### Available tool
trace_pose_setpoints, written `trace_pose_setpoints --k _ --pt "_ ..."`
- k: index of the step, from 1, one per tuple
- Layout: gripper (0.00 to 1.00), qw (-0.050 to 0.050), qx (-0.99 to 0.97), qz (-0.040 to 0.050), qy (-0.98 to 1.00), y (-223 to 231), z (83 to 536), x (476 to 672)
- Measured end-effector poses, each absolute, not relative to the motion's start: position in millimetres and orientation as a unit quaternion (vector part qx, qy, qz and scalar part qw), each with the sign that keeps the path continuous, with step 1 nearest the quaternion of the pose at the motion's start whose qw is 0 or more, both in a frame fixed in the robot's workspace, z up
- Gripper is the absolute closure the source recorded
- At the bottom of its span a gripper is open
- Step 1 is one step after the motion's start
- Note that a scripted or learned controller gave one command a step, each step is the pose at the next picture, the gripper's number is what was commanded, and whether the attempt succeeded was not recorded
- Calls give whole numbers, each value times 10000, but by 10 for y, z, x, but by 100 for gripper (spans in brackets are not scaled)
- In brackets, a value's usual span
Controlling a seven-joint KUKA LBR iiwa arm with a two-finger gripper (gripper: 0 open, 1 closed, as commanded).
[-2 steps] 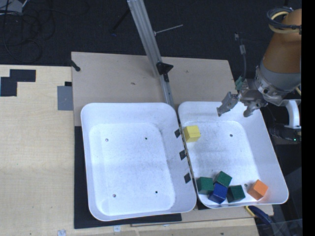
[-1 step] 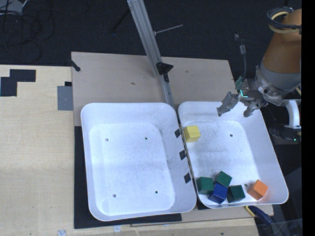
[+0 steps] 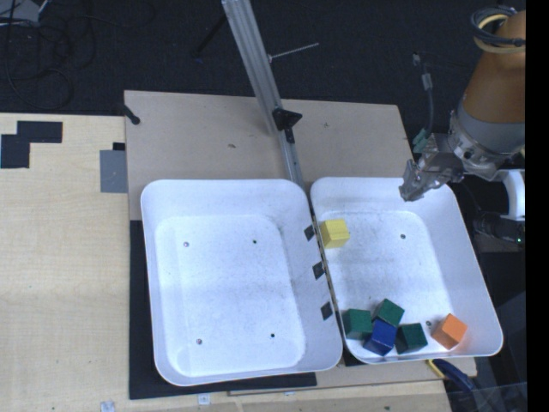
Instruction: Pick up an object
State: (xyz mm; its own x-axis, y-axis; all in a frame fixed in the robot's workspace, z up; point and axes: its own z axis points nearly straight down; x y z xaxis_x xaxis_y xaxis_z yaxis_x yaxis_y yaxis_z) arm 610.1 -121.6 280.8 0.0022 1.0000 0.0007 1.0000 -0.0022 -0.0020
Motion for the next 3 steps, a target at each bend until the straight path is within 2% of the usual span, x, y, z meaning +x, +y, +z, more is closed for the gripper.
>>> trace_pose_setpoints --k 1,2,3 --pt "100 24 -7057 9 -7085 -681 2626 6266" --pt "100 1 -7052 -15 -7090 -105 2881 6516" --pt "100 27 -7079 19 -7063 -16 2895 5644"
